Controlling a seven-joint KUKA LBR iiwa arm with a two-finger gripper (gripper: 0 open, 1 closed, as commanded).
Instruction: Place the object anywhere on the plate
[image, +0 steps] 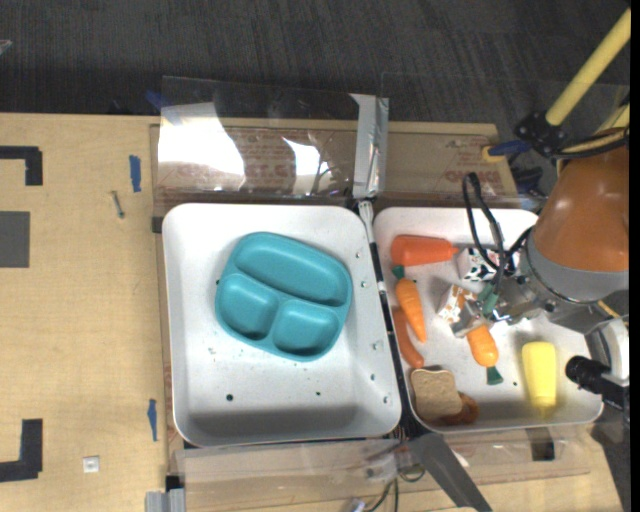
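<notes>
While the teal plate (283, 295) sits alone in the left bin (190, 330), the tool (487, 305) hangs low in the right bin (575, 420), grip state unclear. Just beside it lies a small carrot (484, 349); more carrots (410, 308), a yellow piece (540, 374) and bread (436, 393) lie around.

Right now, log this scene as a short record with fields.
plate: teal divided plate, in the left bin, nothing on it
right bin: several carrots, bread slice, yellow piece
pincer: low over the right bin, beside a small carrot
arm: enters from the right
task status: nothing placed on the plate yet
</notes>
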